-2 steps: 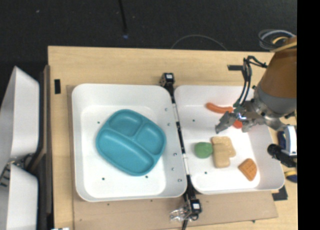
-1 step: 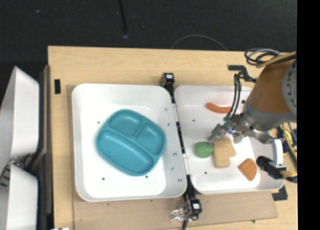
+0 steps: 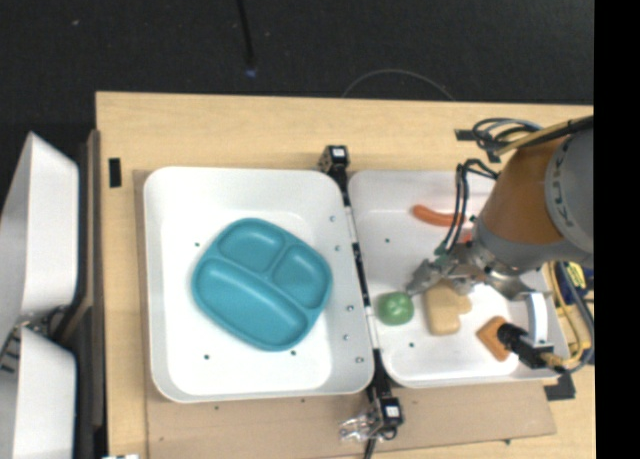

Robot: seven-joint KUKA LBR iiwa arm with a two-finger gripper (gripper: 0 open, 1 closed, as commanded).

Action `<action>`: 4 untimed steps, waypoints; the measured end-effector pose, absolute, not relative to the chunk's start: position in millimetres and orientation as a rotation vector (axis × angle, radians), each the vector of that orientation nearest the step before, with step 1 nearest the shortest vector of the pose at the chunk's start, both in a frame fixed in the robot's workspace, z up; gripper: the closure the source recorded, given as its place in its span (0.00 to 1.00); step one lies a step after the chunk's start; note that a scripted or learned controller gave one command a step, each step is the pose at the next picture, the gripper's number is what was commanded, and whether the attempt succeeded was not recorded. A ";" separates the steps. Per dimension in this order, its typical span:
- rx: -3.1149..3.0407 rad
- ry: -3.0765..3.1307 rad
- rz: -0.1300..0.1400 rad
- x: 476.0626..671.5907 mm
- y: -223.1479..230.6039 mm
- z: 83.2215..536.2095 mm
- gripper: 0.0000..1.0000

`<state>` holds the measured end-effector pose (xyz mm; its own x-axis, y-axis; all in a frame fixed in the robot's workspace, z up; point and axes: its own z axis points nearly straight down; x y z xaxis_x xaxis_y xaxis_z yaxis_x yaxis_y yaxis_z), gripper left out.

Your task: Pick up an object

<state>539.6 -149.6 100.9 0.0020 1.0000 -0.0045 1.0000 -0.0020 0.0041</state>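
fingers point(image 3: 432, 275): spread cannot be told | above right bin point(image 3: 390, 207) | near green ball point(image 3: 395, 308), tan piece point(image 3: 446, 309)

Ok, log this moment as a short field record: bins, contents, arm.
left bin: teal divided plate
right bin: green ball, tan piece, orange-brown piece, red-orange strip
arm: reaches in from the right, over the right bin
gripper: low, just above the tan piece, beside the green ball
held: nothing seen
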 end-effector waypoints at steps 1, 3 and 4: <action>2.221 2.206 0.010 542.3 -150.1 115.6 1.00; 2.212 2.221 0.008 554.3 -148.5 236.7 1.00; 2.213 2.224 0.004 555.6 -149.1 266.1 1.00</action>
